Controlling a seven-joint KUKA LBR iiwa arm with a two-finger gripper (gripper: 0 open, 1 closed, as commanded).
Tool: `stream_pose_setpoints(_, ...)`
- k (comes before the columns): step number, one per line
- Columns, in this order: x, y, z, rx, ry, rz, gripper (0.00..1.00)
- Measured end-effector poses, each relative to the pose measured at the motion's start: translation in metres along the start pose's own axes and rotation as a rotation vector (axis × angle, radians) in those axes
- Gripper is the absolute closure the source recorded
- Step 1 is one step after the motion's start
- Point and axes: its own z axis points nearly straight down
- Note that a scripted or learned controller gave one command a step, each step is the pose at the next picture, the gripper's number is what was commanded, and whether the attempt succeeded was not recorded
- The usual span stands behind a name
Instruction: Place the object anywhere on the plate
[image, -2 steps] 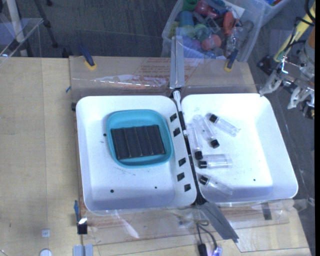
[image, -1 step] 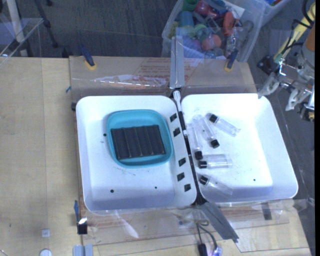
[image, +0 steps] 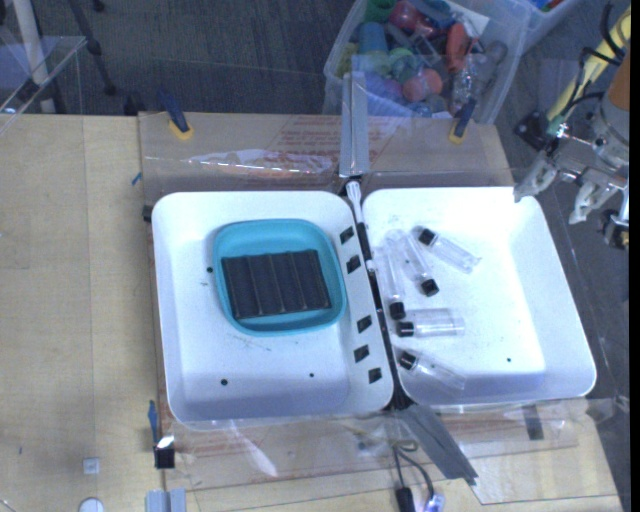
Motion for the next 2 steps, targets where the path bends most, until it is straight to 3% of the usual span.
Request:
stream_pose_setpoints(1, 0.002, 0.0, 0.001, -0.001, 0.0, -0.019, 0.0)
stream_pose_setpoints(2, -0.001, 0.0, -0.107, -0.005, 0.0, -0.066, 0.0)
